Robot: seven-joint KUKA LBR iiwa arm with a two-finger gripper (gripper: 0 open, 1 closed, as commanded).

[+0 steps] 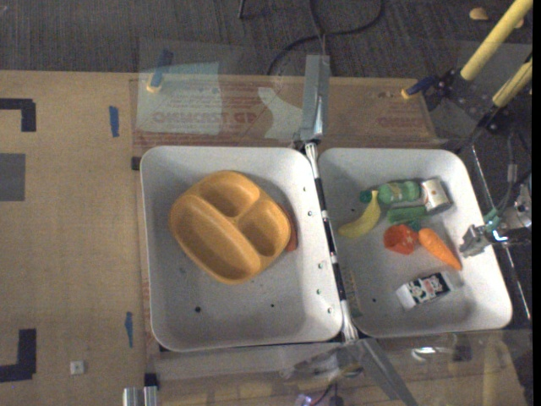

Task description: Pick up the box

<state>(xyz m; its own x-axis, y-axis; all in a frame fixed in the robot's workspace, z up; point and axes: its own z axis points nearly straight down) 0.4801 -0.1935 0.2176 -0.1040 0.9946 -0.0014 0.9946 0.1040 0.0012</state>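
Note:
The box [423, 292] is a small white carton with black print. It lies on its side near the front of the right bin [482, 311]. My gripper [478, 238] sits at that bin's right rim, to the right of and a little behind the box, with a clear gap between them. Nothing shows in its grasp. An orange carrot [439, 248] lies between the gripper and the box.
The right bin also holds a red tomato [401, 238], a yellow banana [363, 218] and a green item with a grey end [412, 194]. A yellow divided plate [230, 225] lies in the left bin [169, 311]. Yellow poles [499, 32] stand at the back right.

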